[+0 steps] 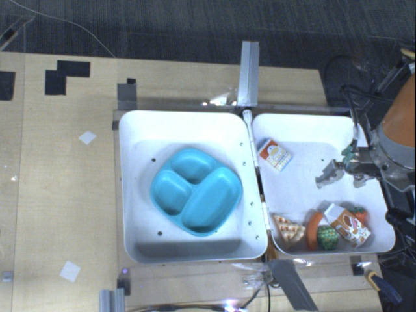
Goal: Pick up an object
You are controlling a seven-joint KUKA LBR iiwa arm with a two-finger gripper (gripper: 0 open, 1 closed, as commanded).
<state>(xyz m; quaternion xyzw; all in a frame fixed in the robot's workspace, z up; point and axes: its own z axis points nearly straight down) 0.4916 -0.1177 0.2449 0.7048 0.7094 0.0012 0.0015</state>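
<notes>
My gripper (343, 177) hangs over the right side of the right bin (305, 135), its fingers spread open with nothing between them. A small white and orange carton (274, 155) lies in that bin's upper left part, well left of the gripper. Along the bin's front edge, below the gripper, lie a waffle-patterned wedge (288, 228), an orange sausage-like piece (313, 227), a green knobbly piece (327, 238) and a brown and white box (351, 229).
The left bin (140, 239) holds a blue three-compartment dish (195, 190). A grey metal post (248, 73) stands behind the divider between the bins. Cables hang at the right by the arm (400, 129).
</notes>
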